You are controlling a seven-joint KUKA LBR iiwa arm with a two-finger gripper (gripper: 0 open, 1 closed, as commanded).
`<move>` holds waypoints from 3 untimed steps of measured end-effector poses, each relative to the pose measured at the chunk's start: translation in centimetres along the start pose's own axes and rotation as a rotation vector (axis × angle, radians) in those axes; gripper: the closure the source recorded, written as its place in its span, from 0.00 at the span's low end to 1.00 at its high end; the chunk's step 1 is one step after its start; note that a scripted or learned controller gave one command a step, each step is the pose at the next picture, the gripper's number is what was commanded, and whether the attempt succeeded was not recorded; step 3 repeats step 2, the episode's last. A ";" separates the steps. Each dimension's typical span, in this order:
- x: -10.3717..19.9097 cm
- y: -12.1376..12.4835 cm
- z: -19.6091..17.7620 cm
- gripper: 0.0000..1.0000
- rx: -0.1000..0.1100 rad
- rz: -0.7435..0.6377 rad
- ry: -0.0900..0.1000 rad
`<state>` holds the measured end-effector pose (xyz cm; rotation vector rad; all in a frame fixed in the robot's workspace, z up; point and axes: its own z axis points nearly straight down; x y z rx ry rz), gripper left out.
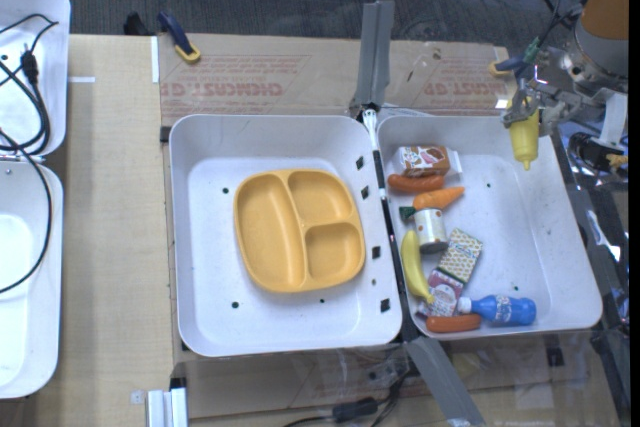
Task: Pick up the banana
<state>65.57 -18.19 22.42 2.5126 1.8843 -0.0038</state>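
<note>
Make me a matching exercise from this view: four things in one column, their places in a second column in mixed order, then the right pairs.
Things:
1. banana
2. yellow divided plate
3. blue bottle
4. yellow squeeze bottle

Places:
A. in the left bin
B. at the near end of the right bin, lying on its side
C. at the far right edge of the right bin, upright under the arm's end
D. along the right bin's left wall, beside a small can

Pairs: 1-D, 2-A, 3-B, 4-C
</note>
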 end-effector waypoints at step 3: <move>-2.0 -4.1 3.9 1.00 0.001 -0.199 0.001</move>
